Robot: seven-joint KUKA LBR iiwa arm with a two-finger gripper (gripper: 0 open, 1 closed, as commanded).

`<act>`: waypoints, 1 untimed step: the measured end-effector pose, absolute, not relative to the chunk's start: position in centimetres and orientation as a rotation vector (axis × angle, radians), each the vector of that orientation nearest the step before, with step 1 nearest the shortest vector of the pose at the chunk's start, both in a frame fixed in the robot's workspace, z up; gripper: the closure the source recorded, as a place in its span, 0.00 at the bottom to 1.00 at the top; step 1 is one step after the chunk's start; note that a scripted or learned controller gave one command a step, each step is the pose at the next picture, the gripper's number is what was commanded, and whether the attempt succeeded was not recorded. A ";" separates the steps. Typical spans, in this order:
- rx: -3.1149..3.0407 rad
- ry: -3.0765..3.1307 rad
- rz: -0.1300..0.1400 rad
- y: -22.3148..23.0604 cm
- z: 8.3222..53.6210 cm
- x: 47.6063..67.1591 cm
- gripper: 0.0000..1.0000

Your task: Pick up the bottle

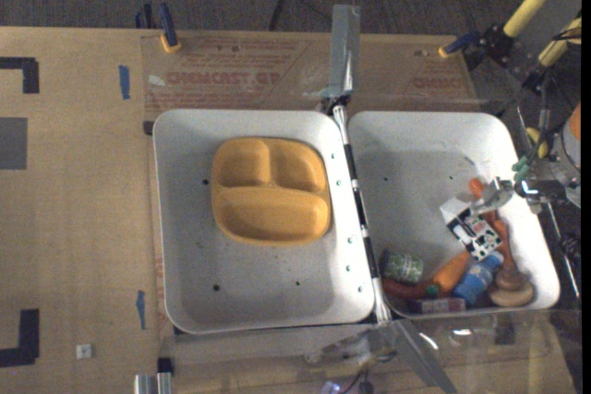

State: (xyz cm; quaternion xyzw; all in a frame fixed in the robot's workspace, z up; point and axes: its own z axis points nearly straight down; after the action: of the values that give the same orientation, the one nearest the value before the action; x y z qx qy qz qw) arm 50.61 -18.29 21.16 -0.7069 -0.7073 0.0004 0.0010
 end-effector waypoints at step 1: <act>-2.222 -2.219 0.001 -18.4 22.1 50.7 1.00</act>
State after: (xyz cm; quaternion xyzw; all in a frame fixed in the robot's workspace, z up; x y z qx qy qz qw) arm 50.68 -18.41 22.07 -0.7075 -0.7068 0.0003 0.0006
